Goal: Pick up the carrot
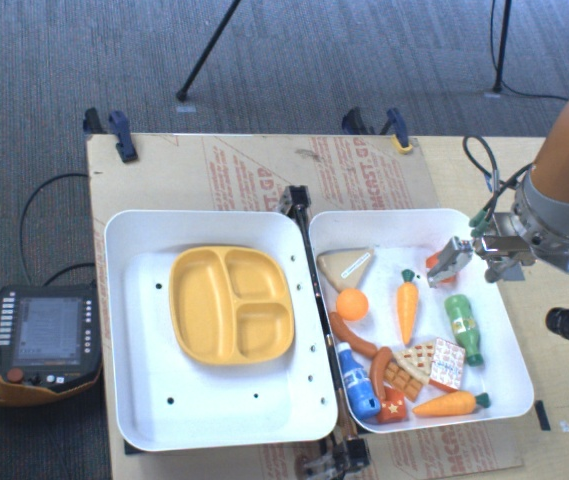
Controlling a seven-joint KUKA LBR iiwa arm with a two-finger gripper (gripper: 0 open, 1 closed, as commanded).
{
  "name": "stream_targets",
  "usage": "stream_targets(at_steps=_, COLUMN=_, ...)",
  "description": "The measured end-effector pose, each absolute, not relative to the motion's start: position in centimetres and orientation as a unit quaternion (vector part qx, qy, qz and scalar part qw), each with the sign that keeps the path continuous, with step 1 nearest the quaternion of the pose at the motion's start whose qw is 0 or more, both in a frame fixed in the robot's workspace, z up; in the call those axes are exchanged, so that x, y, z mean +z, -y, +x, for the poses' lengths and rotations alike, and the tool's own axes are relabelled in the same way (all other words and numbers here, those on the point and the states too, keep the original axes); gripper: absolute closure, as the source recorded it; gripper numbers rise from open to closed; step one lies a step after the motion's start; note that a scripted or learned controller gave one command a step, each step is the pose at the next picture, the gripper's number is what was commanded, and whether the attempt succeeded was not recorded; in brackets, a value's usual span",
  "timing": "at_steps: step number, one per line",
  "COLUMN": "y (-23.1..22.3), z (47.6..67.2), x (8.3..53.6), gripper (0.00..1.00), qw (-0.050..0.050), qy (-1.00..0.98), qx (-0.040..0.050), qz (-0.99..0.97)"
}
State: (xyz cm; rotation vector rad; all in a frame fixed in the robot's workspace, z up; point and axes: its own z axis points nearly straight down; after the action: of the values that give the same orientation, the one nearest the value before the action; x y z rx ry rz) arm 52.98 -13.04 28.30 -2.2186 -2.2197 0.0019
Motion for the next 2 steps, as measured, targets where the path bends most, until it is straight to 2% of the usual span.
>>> stream_targets(at_steps=1, y=9.3, z=58.1, x=15.1, gripper=0.0, qw=0.003, qy=0.711, qx=0.0017, qz=-0.703)
stream_targets(at_steps=2, y=14.9, z=56.1, x=8.7, gripper=0.0, qw=0.002, qy=0.664, qx=0.0013, qz=-0.747)
